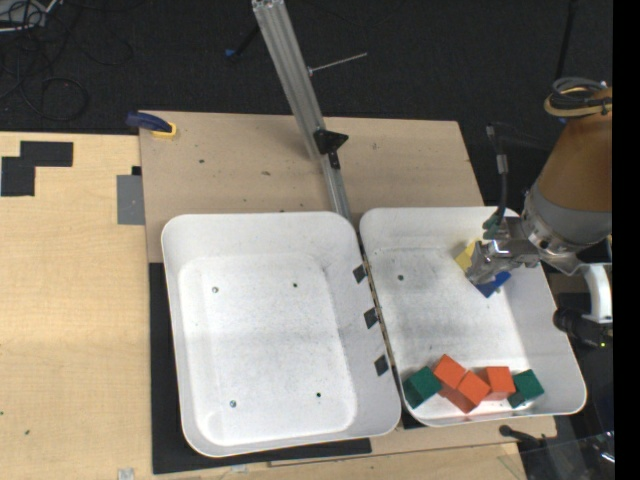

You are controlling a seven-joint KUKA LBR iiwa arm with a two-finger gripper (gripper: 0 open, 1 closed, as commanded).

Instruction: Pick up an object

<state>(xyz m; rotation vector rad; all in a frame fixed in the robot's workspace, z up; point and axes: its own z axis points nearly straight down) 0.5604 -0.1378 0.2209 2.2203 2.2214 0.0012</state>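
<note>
The bench (250, 168) stretched wide under the two white bins, and the left bin (200, 258) sat apart from the action while the right bin (430, 238) had it all. The arm (575, 183) reached in from the right, orange band up high, and its gripper (490, 263) was down at the far right side of that bin, right over a yellow block (465, 255) and a blue block (490, 284) lying together. How the pincer stood, I could not tell; the wrist hid it. Near the front rim lay a cluster: orange blocks (462, 386) between green blocks (422, 385). To do this well, I'd judge it should centre on one block, not straddle both, then close squarely and lift straight.
</note>
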